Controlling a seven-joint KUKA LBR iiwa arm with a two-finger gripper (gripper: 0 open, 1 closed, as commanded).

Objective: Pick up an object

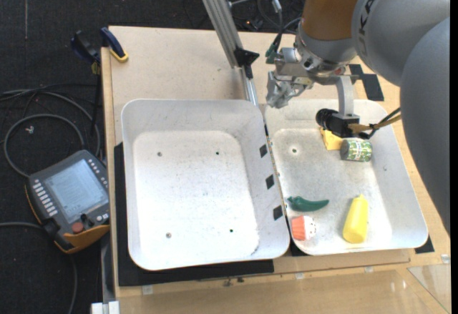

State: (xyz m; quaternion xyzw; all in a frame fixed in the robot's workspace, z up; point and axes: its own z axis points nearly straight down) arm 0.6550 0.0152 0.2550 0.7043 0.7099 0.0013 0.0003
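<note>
We're in the approach: the gripper (279, 99) hangs above the far left corner of the right bin (401, 184), nothing between its fingers that we can see, and whether they're apart or together we cannot tell. The candidates all lie in that bin: the yellow piece (356, 219) near its front edge, the green pepper (308, 202) beside it, the green can (356, 150) farther back. Next we judge it must pick one and descend.

A pale wooden bench (172, 66) carries two shallow white plastic bins side by side, left bin (136, 162) and right bin (397, 184).
</note>
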